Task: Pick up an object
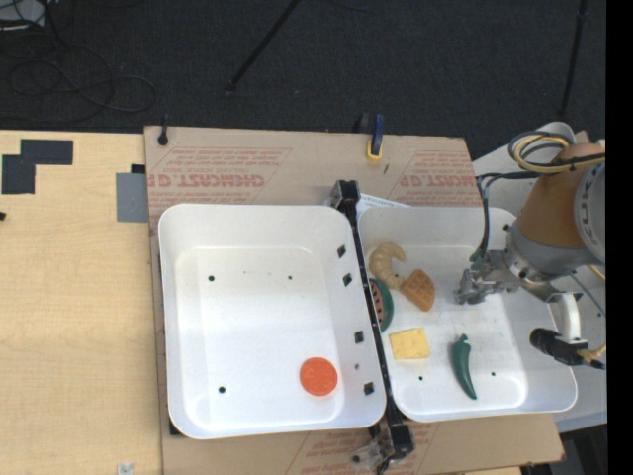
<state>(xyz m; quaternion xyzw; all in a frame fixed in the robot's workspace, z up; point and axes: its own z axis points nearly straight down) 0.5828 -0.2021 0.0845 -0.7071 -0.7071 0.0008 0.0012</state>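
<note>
Objects are spread over two white bins: an orange disc (pixel 318 376) is seen in the left bin (pixel 188 265), while a pale curl (pixel 387 260), a brown wedge (pixel 419 289), a yellow block (pixel 409 344) and a green pepper (pixel 463 365) are found in the right bin (pixel 539 389). The gripper (pixel 475 289) is poised in the right bin, right of the brown wedge and above the green pepper, and nothing is seen gripped; how it is set cannot be told.

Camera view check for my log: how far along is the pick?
Done: the arm is over the right bin. In hand: nothing visibly; the claw sits above bare floor, apart from the green pepper and yellow block. Left: grasp and lift something.
</note>
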